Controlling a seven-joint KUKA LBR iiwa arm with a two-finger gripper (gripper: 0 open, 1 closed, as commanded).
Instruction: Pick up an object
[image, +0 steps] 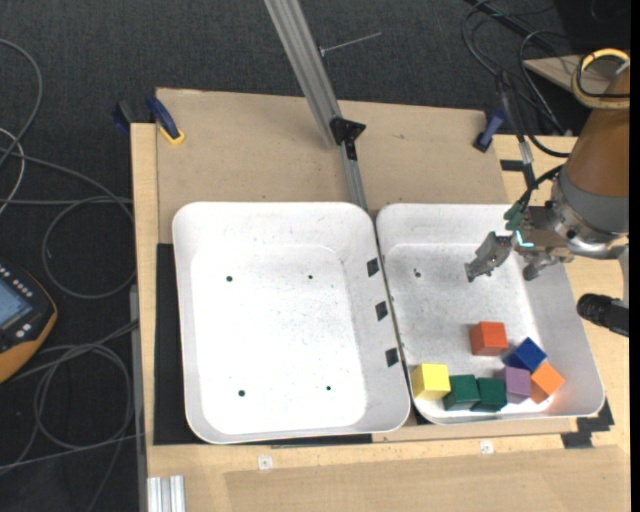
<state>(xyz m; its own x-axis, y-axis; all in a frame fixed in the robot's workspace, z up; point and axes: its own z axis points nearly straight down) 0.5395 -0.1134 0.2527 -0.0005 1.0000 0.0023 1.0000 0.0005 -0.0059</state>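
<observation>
Blocks are lying loose in the right bin (560, 300), gathered toward its near end. The red-orange block (488, 337) is sitting a little apart from the others, further up the bin floor. Below it, along the near wall, a yellow block (432, 379) is lying at the left end of a row, with two dark green blocks (462, 391) (490, 393) just beside it and touching each other. To their right a purple block (517, 381) is resting against a blue block (526, 355) and an orange block (547, 379), the three packed close together in the bin's near right corner.

The pincer (512, 260) is hanging over the far half of the same bin, well apart from every block, with nothing between its fingers (487, 256); the two fingers are standing apart, one reaching left and one nearer the bin's right wall. Above it the grey wrist and the orange band of the arm (598, 160) are coming in from the right.

The left bin (200, 240) is sitting just beside the right one, their rims touching along the middle, both resting on the wooden surface (250, 140). A grey metal post (315, 80) is slanting up from between the bins at the far side. Blue clamps (165, 120) (490, 130) are gripping the far corners of the surface, and black cables (60, 200) are trailing across the dark floor at left.
</observation>
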